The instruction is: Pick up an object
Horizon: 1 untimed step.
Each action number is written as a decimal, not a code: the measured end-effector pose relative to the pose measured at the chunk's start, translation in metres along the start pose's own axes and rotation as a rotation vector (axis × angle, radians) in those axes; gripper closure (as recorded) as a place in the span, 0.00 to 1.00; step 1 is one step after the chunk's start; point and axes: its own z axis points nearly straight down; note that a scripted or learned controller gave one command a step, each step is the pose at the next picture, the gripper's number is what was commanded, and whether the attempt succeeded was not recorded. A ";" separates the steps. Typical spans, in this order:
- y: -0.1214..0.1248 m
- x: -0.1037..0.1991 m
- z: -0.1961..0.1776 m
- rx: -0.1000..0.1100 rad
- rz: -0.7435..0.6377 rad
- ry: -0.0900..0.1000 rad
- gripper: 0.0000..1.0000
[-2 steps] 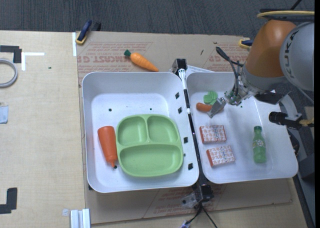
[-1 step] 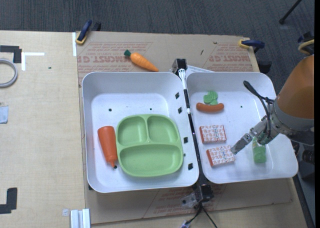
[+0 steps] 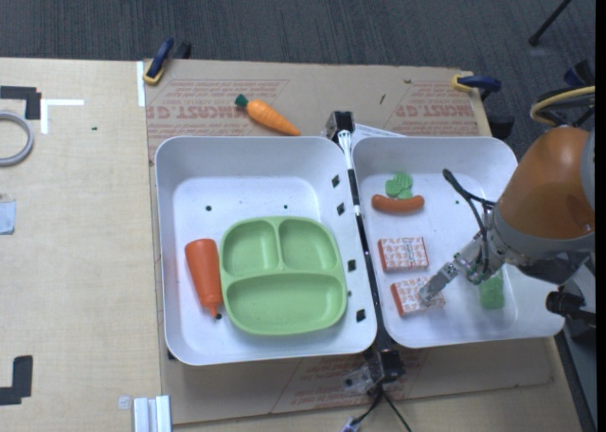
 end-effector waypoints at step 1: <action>0.002 0.000 -0.010 -0.003 0.002 0.000 1.00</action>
